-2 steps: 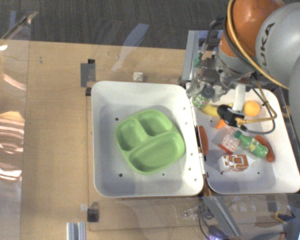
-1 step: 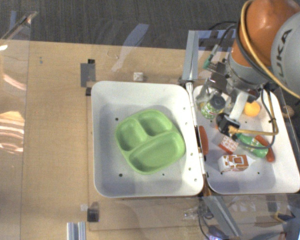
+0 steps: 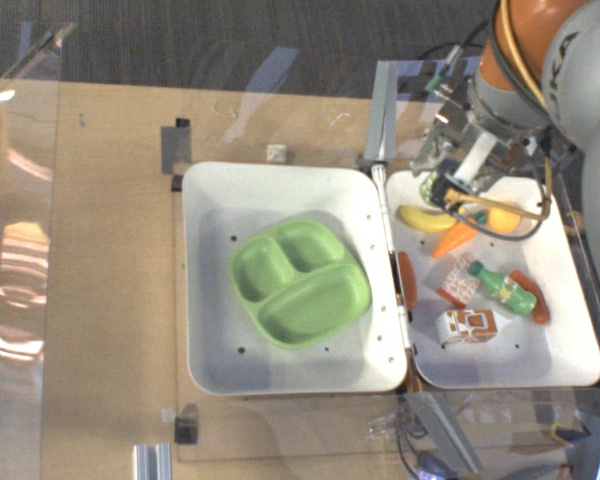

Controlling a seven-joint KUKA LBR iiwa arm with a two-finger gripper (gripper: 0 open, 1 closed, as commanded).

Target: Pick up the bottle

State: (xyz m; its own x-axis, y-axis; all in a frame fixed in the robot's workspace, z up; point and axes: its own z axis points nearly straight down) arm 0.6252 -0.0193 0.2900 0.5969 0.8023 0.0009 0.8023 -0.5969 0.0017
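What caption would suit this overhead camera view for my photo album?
Robot gripper poised over the banana end of the right bin, the green bottle lying untouched nearby, a green divided plate in the left bin.

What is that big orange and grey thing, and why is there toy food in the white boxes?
That is a robot arm reaching in from the right. The camera sits above the bench and looks down at a slant. At the arm's tip is a gripper, its pinching hand, hovering over the right bin. That bin holds a banana, a carrot, a green bottle, small cartons and other toy food. The left bin holds a green divided plate. The robot should pick up the bottle, but the bottle lies in the bin, apart from the gripper.
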